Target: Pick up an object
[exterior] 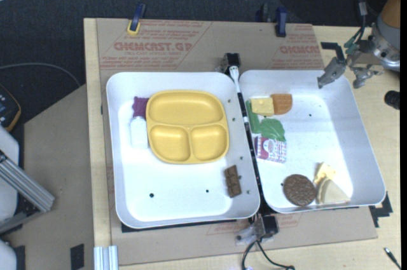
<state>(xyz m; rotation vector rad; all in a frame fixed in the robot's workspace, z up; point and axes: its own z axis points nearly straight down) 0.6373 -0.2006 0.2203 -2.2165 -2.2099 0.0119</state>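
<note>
Right bin (365,135), near edge: brown round cookie (299,190) beside pale yellow wedges (327,185); mid-left, a green-and-pink packet (269,138); beyond, a yellow block (261,105) touching an orange piece (282,103). Left bin (121,135): yellow divided tray (187,126). Gripper (343,72) hovers over the far right rim, fingers spread, grasping nothing. I would target the isolated cookie, descending vertically. The arm is cropped; the wedges' identity is unclear.

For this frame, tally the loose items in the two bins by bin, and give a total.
Left bin: 3 (yellow divided tray, white bottle with purple cap, brown chocolate piece)
Right bin: 6 (pale yellow block, tan bread piece, green piece, pink-and-white packet, brown round cookie, pale yellow wedges)
Total: 9
</note>
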